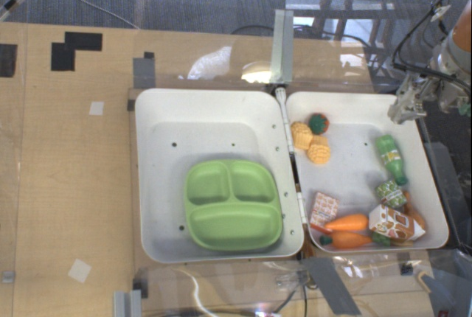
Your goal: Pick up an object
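Bins, two of them, shallow and white, sit side by side on a tan wooden bench (66, 183), seen from above at a slant. The left white bin (158, 124) holds a lime-green plastic divided plate (232, 205) with three compartments, lying flat in the bin's near half. The right white bin (354, 138) serves as the landmark for the rest.

Near the right bin's far left corner lie two yellow toy corn pieces (310, 144), touching each other, with a small round red and green toy (318, 123) just beyond them. Along the bin's right wall lies a green plastic toy bottle (390, 158), tilted lengthwise. Below the bottle, toward the near right corner, sits a small green patterned packet (391, 194), and beside it an orange and white toy carton (396, 224). Along the near wall lie two orange toy carrots (348, 231), one against the other, and just left of them a small red and white patterned box (324, 208).

Above the bin's far right corner hangs the grey metal end effector (408, 103) of the robot arm (453, 50), clear of every object in the bin. Whether its fingers are apart or together cannot be told from this angle; nothing shows between them.
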`<action>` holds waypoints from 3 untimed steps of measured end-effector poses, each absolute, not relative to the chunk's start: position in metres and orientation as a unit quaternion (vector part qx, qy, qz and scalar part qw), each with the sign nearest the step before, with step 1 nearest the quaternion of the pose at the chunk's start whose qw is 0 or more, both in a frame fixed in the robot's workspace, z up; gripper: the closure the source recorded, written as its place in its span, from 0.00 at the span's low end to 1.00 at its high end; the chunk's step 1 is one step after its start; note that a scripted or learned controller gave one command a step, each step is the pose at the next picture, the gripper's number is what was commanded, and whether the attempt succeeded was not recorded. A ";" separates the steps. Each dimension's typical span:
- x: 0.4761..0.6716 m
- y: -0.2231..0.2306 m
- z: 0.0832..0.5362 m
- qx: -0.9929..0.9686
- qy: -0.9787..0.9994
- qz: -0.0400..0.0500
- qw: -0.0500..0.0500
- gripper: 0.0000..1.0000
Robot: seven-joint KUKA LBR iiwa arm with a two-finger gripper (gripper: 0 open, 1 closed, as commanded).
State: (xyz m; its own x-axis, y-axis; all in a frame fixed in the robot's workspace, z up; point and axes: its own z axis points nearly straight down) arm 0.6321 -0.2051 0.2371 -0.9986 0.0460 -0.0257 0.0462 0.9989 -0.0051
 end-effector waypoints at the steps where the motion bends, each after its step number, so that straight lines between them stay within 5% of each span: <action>1: 0.637 -0.181 0.290 0.051 0.999 -0.001 0.009 1.00; 3: 0.660 -0.157 0.316 0.098 0.995 -0.001 0.013 1.00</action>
